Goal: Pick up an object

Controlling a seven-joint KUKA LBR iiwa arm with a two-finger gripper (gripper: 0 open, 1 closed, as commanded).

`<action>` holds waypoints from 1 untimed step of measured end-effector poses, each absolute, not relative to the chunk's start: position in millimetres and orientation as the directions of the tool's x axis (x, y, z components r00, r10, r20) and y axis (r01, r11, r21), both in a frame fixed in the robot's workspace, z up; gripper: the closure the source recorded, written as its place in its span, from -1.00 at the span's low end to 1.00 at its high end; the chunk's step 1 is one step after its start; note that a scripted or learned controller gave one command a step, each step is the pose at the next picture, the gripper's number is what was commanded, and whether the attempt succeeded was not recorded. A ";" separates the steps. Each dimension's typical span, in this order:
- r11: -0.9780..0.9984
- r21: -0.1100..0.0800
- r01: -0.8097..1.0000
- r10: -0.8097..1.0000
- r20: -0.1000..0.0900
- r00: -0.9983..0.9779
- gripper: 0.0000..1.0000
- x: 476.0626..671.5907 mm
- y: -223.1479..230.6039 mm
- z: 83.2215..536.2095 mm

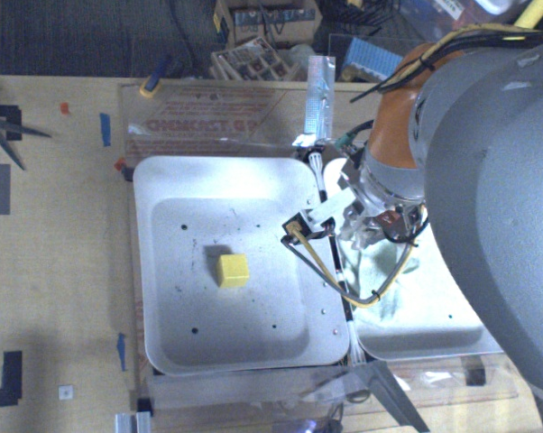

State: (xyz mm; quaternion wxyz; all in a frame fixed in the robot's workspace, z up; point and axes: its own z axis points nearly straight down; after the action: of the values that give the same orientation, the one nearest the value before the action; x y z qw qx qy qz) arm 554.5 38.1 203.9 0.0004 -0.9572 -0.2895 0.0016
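a: where sits the small yellow foam cube (234, 270)?

b: lying on the floor of the shallow white plastic bin on the left (163, 197), a little left of its middle, alone, well apart from the walls.

a: and the tool (357, 233)?

b: hanging over the seam between the left bin and the white bin on the right (434, 332), below the grey arm with the orange band (400, 124). wrapped in yellow and black cables (330, 273). well apart from the cube. cannot tell how far open; nothing seen gripped.

a: around the bins?

b: pale wooden counter (55, 242), with blue tape bits (105, 129).
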 end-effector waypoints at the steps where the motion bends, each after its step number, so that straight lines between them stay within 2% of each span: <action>1: -0.830 -0.002 0.557 0.557 -0.004 0.830 1.00 554.7 39.5 213.7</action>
State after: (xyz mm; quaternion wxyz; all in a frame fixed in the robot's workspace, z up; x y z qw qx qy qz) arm 554.7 39.5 213.7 0.0005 -0.9566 -0.2914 0.0023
